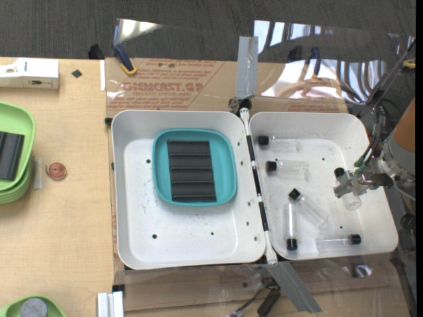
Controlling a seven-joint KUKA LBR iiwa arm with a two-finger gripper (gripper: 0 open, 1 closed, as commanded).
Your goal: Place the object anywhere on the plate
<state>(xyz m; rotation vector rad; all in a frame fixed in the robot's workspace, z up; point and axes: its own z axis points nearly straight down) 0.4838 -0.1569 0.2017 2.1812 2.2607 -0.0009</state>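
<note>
Left bin (132,243): shallow and white, with the teal plate (162,177) lying flat in it, a little to the far side of the middle.
Plate contents: a dark grey ribbed pad (192,170) fills the plate's well.
Right bin (310,129): shallow and white, touching the left bin along a shared edge, with clear black-capped tubes scattered in it.
Gripper (345,190): low over the right part of the right bin, on the arm that comes in from the right edge.
Gripper state: cannot tell whether it is apart, together or clamped on anything.
Task's thing: the nearest tube (353,202) is in the right bin, right at the gripper's tip. It is well apart from the plate, and contact is unclear.
Far-left tube (287,168): lies flat with its cap pointing left, and a loose black cap (263,140) sits beyond it.
Middle tube (307,210): lies at a slant with its cap at the far-left end.
Near-left tube (289,223): lies near to far, cap at the near end.
Near-right tube (334,242): lies left to right, cap at the right end.
Bench, left side: a stack of green plates (23,121) at the left edge, with a small reddish disc (57,170) just right of it.
</note>
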